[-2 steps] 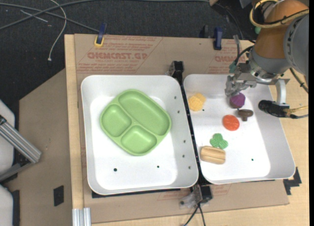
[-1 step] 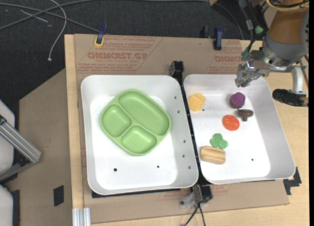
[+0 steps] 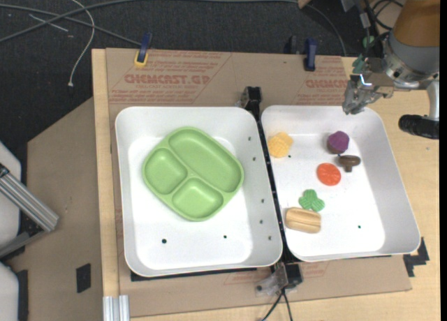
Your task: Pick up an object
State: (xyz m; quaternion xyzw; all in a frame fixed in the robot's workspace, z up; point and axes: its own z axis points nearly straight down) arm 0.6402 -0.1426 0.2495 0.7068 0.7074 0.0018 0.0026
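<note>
so, from the left: green divided plate [image 3: 193,172] in the left bin [image 3: 133,194]; right bin [image 3: 391,194] holds small toy foods, the purple piece [image 3: 338,141] nearest, just below-left of the claw [image 3: 354,105]; its grip state i cannot tell.

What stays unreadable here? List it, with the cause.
- Gripper: too small and blurred in the camera view to judge its state.
- Arm: cut off by the top and right edges.
- Brown piece beside the purple toy: too small to identify.
- Cardboard lettering: faint and partly unreadable.
</note>
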